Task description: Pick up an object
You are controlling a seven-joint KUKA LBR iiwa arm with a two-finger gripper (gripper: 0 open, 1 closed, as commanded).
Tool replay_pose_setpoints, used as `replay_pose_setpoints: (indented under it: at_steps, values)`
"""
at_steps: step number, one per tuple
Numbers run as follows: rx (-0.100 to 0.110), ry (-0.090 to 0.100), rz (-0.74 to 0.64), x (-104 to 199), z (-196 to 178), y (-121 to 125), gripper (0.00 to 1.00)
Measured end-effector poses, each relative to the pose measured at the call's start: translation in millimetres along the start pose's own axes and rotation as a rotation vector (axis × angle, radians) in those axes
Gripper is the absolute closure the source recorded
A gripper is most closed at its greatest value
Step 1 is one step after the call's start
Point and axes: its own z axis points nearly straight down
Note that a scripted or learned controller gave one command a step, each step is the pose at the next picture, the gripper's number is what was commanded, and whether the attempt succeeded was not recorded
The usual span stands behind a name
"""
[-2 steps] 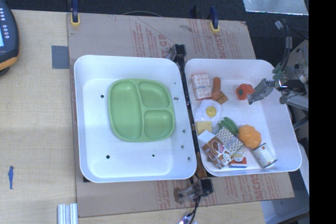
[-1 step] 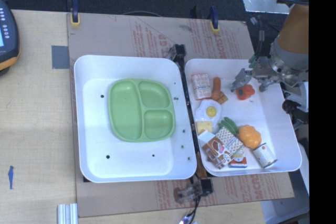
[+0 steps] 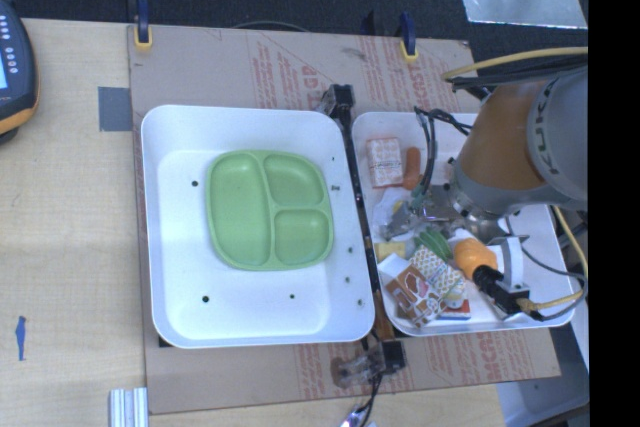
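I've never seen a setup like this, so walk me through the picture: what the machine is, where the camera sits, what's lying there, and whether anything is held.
One camera looks down at a slant on a bench. The grey and orange shape at the right is a robot arm, reaching over the right bin. Its gripper sits low over the clutter there, mostly hidden under the arm, so I cannot tell whether it holds anything. The left bin holds a green divided plate. The right bin holds a jumble of small things: a patterned packet, an orange piece, a pale packet, and others too small to name. The arm's job is to pick one up.
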Motion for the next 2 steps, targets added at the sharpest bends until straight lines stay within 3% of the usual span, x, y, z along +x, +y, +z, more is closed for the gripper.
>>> replay_pose_setpoints:
  at_steps: [1,2]
  values:
    - [-0.007,-0.003,0.006,-35,-5,-10,0.0]
    - [-0.006,-0.004,0.002,-34,-15,-10,1.0]
